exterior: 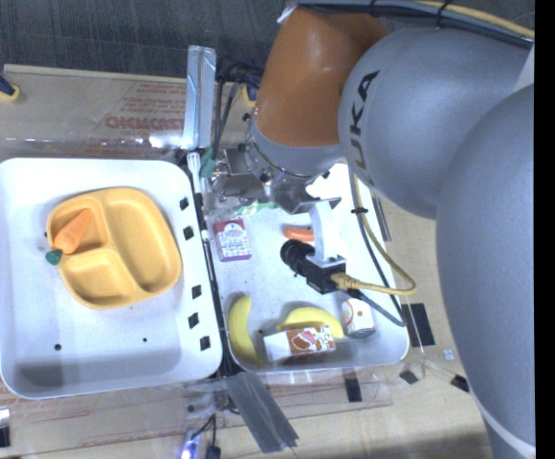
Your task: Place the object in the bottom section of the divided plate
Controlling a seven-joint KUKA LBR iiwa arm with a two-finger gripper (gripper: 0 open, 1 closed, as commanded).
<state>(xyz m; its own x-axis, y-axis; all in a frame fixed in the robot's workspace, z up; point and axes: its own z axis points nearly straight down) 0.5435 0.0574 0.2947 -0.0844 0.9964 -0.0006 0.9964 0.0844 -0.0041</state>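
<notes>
Light falls evenly and fairly bright from above, leaving the left bin (19, 285) washed pale with a soft grey shadow along its lower inside edge. A glare patch burns white in the right bin (258, 285) beneath the arm (421, 113). Focus is mildly soft throughout, small labels unreadable.

plate (124, 251) in left bin (19, 352), carrot (75, 229) on plate

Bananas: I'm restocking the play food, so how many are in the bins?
2, both in the right bin: one banana curves along its lower left wall, the other lies beside it behind the small carton. The arm may hide more.
</notes>
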